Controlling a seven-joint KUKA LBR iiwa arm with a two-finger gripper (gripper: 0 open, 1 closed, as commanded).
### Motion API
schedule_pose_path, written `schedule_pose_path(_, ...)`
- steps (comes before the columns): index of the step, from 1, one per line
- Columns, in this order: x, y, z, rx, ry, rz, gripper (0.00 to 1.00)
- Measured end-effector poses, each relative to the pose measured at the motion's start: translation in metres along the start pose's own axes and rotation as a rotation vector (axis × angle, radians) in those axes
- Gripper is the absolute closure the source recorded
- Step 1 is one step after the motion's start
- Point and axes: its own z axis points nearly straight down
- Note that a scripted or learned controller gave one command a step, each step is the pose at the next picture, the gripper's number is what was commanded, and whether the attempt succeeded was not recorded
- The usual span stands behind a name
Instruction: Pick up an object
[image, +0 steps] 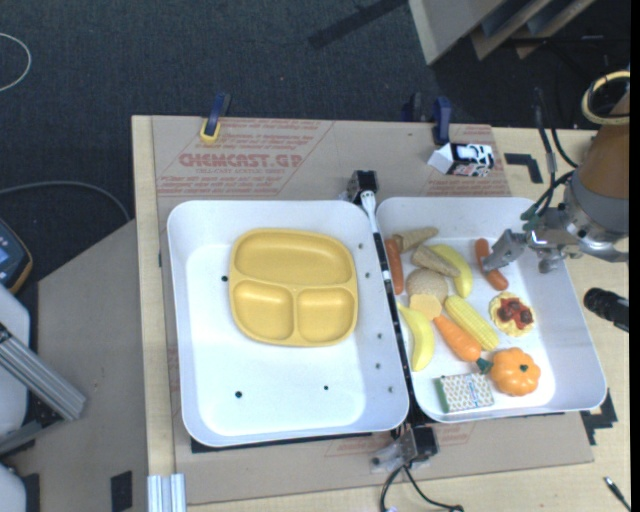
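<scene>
Honestly, I cannot tell how the jaws stand — the grey two-finger gripper (503, 252) hangs low over the upper right part of the right-hand shallow white bin (570, 330), and its tip blurs against a small red-orange sausage-shaped toy (490, 262) just beneath it; whether they touch is unclear. Just below lies a round flat piece with red topping (513, 314), then a yellow plastic corn cob (470, 320), an orange carrot (457, 339) and an orange pumpkin (515, 371). Well apart, the left bin (200, 330) bears a yellow three-compartment plastic plate (294, 286).
</scene>
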Motion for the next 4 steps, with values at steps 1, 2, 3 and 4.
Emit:
schedule_pose_path(1, 0.002, -0.009, 0.048, 0.000, 0.000, 0.000, 0.00)
schedule_pose_path(2, 0.002, -0.008, 0.095, -0.006, -0.002, -0.001, 0.00)
schedule_pose_path(3, 0.000, -0.006, 0.080, -0.015, -0.007, 0.000, 1.00)
schedule_pose_path(4, -0.004, -0.002, 0.016, -0.013, -0.005, -0.001, 1.00)
